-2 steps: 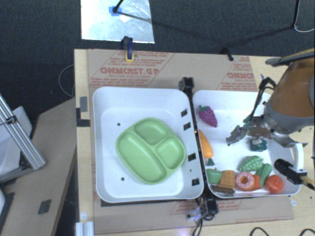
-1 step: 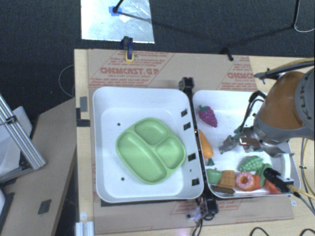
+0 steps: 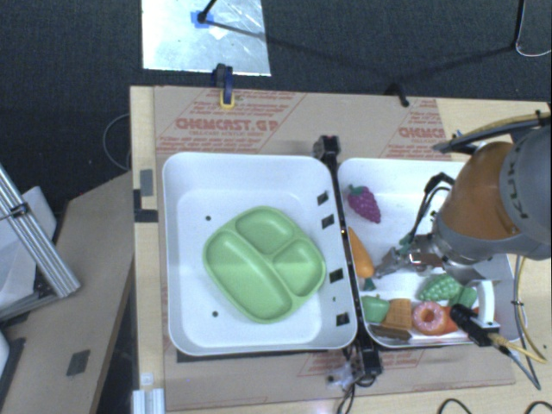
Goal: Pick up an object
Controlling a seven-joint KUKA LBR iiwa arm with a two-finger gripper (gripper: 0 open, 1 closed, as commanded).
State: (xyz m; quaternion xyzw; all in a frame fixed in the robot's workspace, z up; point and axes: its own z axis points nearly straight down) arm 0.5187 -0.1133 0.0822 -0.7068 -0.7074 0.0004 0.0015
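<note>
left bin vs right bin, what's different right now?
Contents: the left bin holds one thing, a green divided plate; the right bin holds several toy foods, among them purple grapes, a carrot and a donut.
Arm: the arm reaches over the right bin, not over the left bin.
Shared: both are shallow, white, and side by side.

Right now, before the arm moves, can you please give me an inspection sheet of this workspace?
Surface: left bin and right bin on a bench.
Job's things: purple grapes, carrot, donut, green grapes in the right bin.
Clutter: green divided plate in the left bin.
Grippers: gripper low inside the right bin, near the carrot.
Cables: black cable on the floor.
Surroundings: silver sheet, dark carpet.
</note>
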